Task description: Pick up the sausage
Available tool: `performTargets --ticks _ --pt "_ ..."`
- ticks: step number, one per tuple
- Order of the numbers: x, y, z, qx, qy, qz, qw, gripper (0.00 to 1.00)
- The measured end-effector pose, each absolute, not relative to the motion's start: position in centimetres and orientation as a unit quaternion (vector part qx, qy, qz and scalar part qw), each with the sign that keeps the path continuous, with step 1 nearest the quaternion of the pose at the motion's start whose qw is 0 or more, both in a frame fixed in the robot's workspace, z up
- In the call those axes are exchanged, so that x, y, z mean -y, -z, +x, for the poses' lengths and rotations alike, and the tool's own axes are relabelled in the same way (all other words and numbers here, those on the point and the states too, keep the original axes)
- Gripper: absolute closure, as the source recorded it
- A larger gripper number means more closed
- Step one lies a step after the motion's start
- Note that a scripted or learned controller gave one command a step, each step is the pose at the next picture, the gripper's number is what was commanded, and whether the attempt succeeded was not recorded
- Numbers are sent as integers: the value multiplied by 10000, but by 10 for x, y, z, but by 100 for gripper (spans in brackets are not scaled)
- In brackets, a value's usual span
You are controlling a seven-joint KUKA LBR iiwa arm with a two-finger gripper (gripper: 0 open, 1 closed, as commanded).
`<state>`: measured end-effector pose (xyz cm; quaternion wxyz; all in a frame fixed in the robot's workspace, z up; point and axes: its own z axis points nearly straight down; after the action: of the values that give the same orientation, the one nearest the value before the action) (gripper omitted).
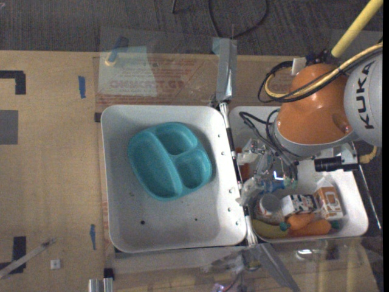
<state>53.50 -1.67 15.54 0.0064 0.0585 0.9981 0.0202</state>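
The gripper [265, 174] hangs low over the cluttered right bin [360, 215], its grip state impossible to tell, seemingly reaching; next it must find the sausage.

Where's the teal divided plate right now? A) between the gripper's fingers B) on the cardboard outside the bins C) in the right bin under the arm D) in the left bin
D: the teal divided plate lies flat on the floor of the left bin, apart from the arm over the right bin.
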Motion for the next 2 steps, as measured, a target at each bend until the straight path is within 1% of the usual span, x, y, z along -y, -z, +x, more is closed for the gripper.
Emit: performTargets --ticks 1,2 --pt "51 -153 527 -9997 -19 219 106 0" --pt "-43 -185 480 -9945 -7 -1050 19 0"
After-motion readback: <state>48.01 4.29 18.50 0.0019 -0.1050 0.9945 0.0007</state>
